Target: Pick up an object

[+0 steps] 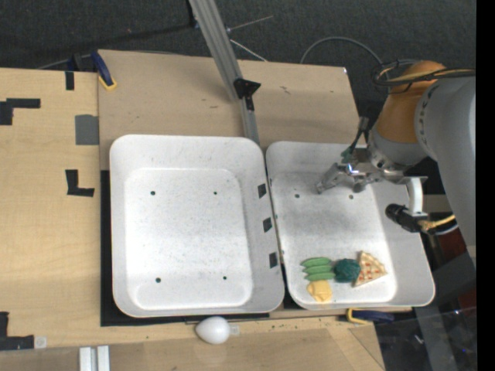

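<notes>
Several small toy foods lie at the near end of the right bin [402, 284]: a green pea pod [315, 266], a dark green broccoli piece [346, 269], a pizza slice [370, 269] and a yellow piece [319, 290]. My gripper [341, 180] hangs over the far part of the same bin, well away from the toys, open with nothing between its fingers. The orange band of the arm [402, 110] is above it on the right.
The left bin [124, 207] sits beside the right one, joined by black clips in the middle. A white egg-shaped object [213, 330] rests on the bench in front of the bins. A slanted metal pole [224, 49] rises behind them.
</notes>
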Action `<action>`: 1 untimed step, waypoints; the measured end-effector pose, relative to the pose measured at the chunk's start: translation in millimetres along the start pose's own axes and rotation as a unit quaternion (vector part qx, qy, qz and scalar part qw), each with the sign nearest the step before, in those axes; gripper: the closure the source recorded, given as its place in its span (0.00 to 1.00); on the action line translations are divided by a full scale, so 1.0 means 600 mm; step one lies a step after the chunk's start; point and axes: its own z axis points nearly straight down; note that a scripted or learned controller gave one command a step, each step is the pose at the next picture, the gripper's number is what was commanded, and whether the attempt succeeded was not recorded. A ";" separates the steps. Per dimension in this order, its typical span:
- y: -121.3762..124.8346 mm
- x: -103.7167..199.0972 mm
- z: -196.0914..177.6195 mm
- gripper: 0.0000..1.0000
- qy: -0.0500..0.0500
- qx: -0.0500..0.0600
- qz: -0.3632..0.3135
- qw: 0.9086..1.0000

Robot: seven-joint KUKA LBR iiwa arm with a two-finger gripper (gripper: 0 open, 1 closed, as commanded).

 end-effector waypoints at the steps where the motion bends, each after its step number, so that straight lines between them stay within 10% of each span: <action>1: 0.001 0.001 -0.020 1.00 0.000 -0.001 -0.001 1.000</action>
